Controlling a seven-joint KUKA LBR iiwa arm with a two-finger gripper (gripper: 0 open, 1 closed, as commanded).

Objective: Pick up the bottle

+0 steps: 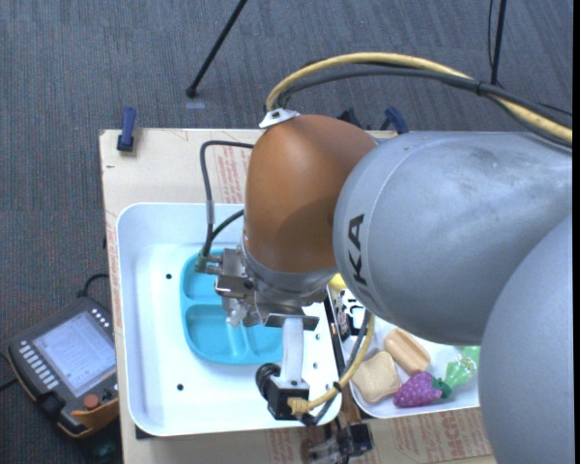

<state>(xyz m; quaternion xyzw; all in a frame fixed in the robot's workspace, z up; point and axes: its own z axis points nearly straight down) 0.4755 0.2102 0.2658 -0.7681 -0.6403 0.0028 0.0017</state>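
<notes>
Over the left bin (128,288), above the blue divided tray (205,329) lying in it, the gripper (242,303) hangs low beneath the orange band (290,201) of the wrist. The task looks barely begun. I can see nothing held, and whether the gripper is wide or narrow I cannot tell, since the wrist covers it from above. No grasp is made and no lift is done, so all of the picking is left.

As for the bottle, my best guess is the pale green thing (461,365) in the right bin (420,409), half tucked under the grey arm (445,230) and just beside the purple grapes (418,390). Too little of it shows to be sure. A bread roll (375,377) lies near in the same bin. If that guess holds, the gripper is over the wrong bin and well apart from its target, and a move across, a descent and a closing would all be needed.

Reaching in from the right, the arm's thick grey link crosses over the right bin, and the wrist is bent to point the gripper down at the tray. Both bins sit on the worktop (174,153).
</notes>
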